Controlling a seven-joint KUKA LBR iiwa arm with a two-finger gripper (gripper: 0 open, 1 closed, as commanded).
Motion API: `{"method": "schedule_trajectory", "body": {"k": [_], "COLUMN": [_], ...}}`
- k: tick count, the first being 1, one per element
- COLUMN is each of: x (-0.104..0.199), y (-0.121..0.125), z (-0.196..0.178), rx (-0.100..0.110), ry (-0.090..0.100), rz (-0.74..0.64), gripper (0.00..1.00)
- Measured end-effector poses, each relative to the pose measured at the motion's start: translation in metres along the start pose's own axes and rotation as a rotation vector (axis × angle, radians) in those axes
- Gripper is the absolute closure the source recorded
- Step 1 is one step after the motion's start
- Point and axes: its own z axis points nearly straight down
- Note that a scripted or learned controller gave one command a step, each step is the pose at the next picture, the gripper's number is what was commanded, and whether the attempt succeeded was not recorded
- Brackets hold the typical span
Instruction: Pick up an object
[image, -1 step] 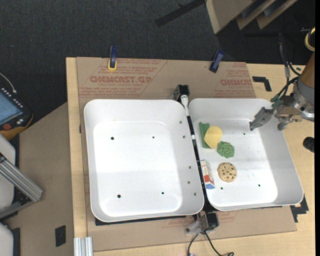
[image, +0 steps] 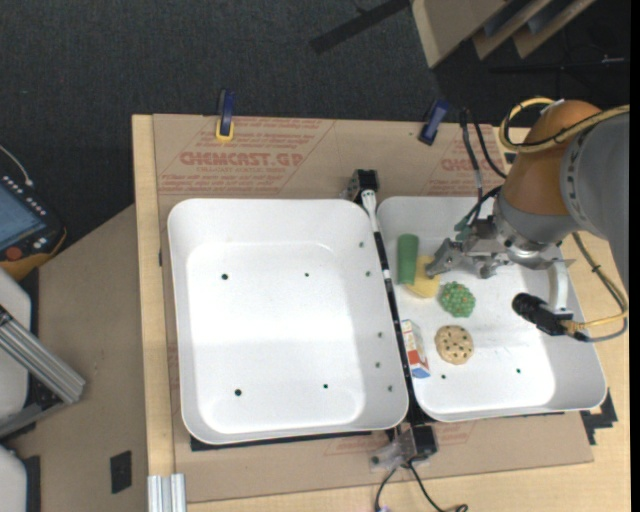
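A: Gripper (image: 450, 258) down low in the right bin (image: 500, 385), metal fingers reaching left toward a yellow piece (image: 424, 287). Open or clenched? Cannot tell from up here, too much linkage in the way.

B: Nothing visibly pinched between them, either. Just beside the tip: green cylinder (image: 408, 258), smooth, lying along the bin's left side. Yellow piece right below it, soft-edged, touching or nearly so.

A: Further down, a knobbly green ball (image: 457, 298), then a round tan cookie (image: 454, 345) dotted dark. Small carton (image: 414, 352) with red and blue print tucked against the dividing wall.

B: Above the wrist, orange band (image: 540, 170), glossy, then grey arm (image: 600, 170) going off right, cables looped around it.

A: Left bin (image: 200, 300) glossy white, shallow, rounded corners, a few dark dots on its floor. Same plastic on the right one.

B: Both sitting on a brown cardboard sheet (image: 250, 155) printed in red letters, held by blue clamps (image: 226, 112) at the far edge. Dark carpet (image: 100, 60) beyond.
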Motion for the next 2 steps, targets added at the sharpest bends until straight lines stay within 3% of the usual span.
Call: {"method": "schedule_trajectory", "body": {"k": [1,2], "x": [-0.004,0.105], "y": [0.0,-0.114], "z": [-0.017,-0.103], "rx": [-0.006,0.003], "ry": [-0.004,0.003], "rz": [0.004,-0.002], "gripper": [1.0,1.0]}}
